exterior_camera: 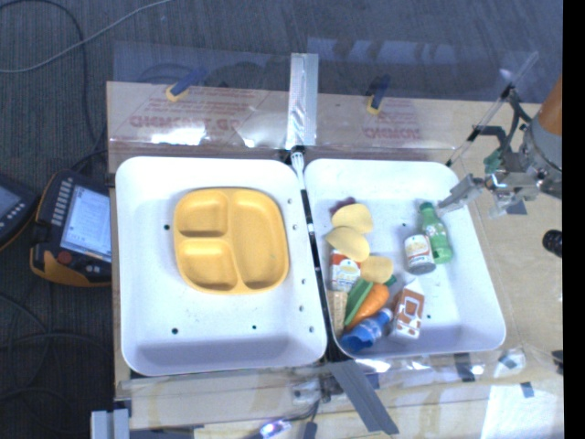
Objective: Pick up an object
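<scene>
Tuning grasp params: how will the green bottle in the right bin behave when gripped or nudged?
The green bottle lies on its side, so a nudge would probably roll it. It looks like smooth rigid plastic, likely slippery but stiff. The small can sits right beside it, apparently touching, so a push would likely shift that too.

The left bin (137, 337) holds a yellow divided plate (230, 240). The right bin (475, 314) holds a clutter along its left side: two pale yellow pieces (350, 230), an orange carrot (367, 301), a blue item (364, 331) and a small carton (409, 312). A green bottle (435, 231) lies beside a small can (419, 253). The hand (498, 190), perhaps just over the bin's upper right rim, is too blurred to read.
</scene>
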You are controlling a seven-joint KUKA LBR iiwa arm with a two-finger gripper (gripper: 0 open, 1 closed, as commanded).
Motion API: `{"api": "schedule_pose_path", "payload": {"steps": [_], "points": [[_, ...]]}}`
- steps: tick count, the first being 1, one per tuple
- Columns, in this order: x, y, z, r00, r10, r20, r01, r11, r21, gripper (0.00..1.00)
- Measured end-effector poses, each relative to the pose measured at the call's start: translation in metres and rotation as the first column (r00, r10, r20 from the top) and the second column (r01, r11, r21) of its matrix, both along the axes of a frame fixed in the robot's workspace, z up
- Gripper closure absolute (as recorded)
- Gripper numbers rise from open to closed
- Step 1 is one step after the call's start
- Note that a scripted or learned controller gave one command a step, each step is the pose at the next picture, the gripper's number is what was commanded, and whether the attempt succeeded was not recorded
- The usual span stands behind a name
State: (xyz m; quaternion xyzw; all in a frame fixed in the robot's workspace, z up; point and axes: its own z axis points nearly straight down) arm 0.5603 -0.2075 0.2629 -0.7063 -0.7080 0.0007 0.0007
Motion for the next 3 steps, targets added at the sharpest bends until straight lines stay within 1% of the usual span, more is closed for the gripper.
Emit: {"api": "schedule_pose_path", "payload": {"steps": [1, 2, 3], "points": [[-0.016, 0.009, -0.057, 0.992, -0.128, 0.0, 0.128, 0.992, -0.001, 0.0], [0.016, 0.042, -0.162, 0.997, -0.074, 0.003, 0.074, 0.997, 0.002, 0.0], [0.016, 0.041, -0.154, 0.997, -0.074, 0.0, 0.074, 0.997, 0.002, 1.0]]}}
